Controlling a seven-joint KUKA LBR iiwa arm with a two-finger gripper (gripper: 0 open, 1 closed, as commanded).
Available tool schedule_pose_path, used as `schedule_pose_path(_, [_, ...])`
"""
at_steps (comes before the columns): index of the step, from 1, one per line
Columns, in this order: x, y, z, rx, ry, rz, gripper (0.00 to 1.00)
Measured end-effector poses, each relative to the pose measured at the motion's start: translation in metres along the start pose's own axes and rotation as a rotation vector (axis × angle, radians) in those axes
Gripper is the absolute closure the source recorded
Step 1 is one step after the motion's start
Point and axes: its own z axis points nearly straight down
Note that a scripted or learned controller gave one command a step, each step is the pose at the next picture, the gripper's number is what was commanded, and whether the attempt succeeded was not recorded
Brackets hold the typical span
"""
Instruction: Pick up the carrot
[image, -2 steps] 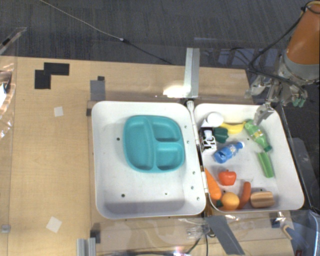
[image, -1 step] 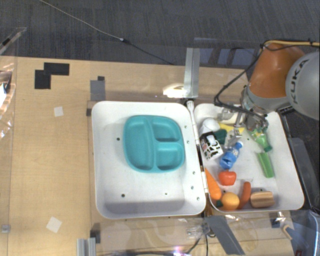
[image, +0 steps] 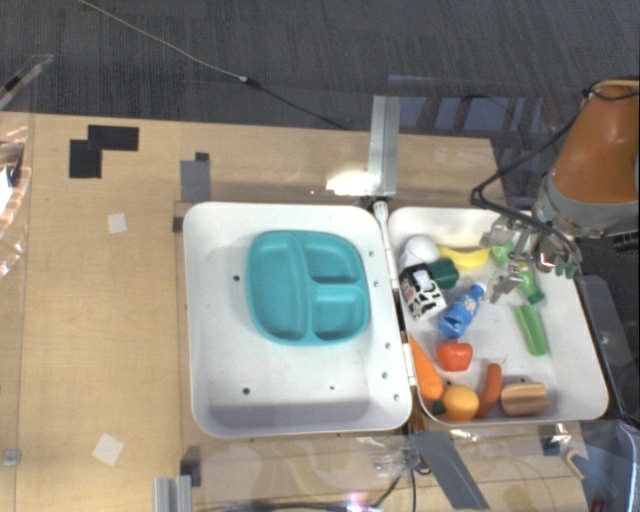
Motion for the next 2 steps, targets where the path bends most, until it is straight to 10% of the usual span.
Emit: schedule_pose_path(2, [0.126, 0.043, 0.038, -0.001, -0.019, -0.298, 0.0])
